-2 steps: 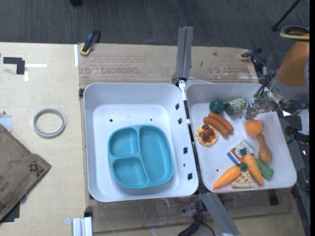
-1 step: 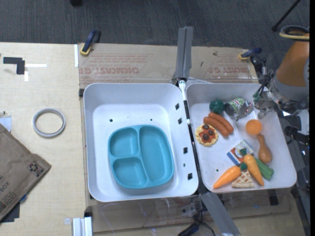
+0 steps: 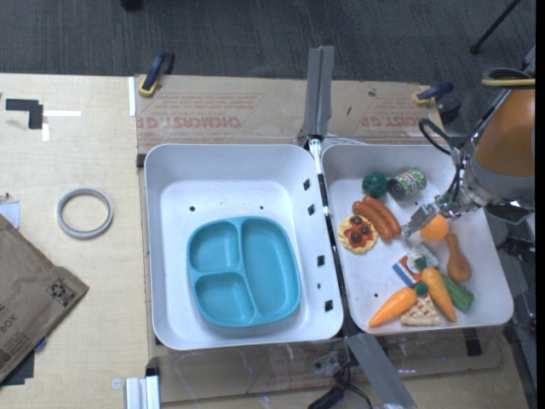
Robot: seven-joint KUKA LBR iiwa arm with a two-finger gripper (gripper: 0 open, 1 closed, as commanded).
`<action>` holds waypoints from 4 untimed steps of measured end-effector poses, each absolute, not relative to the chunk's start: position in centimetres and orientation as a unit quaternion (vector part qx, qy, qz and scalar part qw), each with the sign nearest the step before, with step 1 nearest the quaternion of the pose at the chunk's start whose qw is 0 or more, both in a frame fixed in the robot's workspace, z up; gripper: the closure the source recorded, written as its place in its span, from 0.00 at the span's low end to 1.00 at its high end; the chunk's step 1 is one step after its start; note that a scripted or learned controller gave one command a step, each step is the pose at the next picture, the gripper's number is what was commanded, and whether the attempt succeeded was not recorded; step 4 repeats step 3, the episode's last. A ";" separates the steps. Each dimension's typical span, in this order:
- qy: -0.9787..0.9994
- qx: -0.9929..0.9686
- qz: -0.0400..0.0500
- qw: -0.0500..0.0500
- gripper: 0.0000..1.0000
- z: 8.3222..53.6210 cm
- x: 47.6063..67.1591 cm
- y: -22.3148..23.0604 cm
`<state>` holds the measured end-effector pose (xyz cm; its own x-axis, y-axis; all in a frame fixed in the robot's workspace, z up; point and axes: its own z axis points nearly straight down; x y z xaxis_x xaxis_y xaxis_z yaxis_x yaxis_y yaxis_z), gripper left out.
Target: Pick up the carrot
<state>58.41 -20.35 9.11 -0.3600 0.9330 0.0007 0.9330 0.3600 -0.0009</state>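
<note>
An orange carrot [image 3: 392, 306] lies at a slant near the front edge of the right bin [image 3: 362, 164], its thick end raised toward a second carrot [image 3: 438, 290] that points the other way, toward the front right corner. The two nearly meet at their upper ends. A waffle-patterned wedge [image 3: 420, 314] sits tucked between them, and a green vegetable [image 3: 458, 295] lies just beside the second carrot on its right. Just behind this cluster rests a small flat card with red and blue stripes [image 3: 407, 272].

Farther back in the same bin, a brown drumstick-shaped piece [image 3: 457, 262] lies along the right side, a pair of red sausages [image 3: 377, 216] stretches diagonally across the middle, and a small round pizza [image 3: 358, 233] sits against them on the left. A dark green broccoli piece [image 3: 375, 184] and a small green-labelled can [image 3: 408, 183] rest near the back wall.

The gripper [image 3: 432, 216] hangs low over the middle right of the bin, well apart from both carrots, beside a small orange ball [image 3: 435, 228]. Whether its fingers are spread or closed cannot be told. The arm's orange band [image 3: 509, 130] shows at the right.

The left bin [image 3: 170, 177] holds a blue divided tray [image 3: 245, 270] with three compartments. On the wooden bench [image 3: 68, 152] to the left lie a roll of tape [image 3: 85, 212] and a brown cardboard box [image 3: 30, 292].
</note>
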 end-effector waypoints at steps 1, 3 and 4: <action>-0.824 -0.567 0.000 0.000 1.00 10.0 58.4 -20.5; -0.912 -0.411 0.000 0.001 1.00 20.8 54.1 -7.5; -0.912 -0.411 0.000 0.001 1.00 20.8 54.1 -7.5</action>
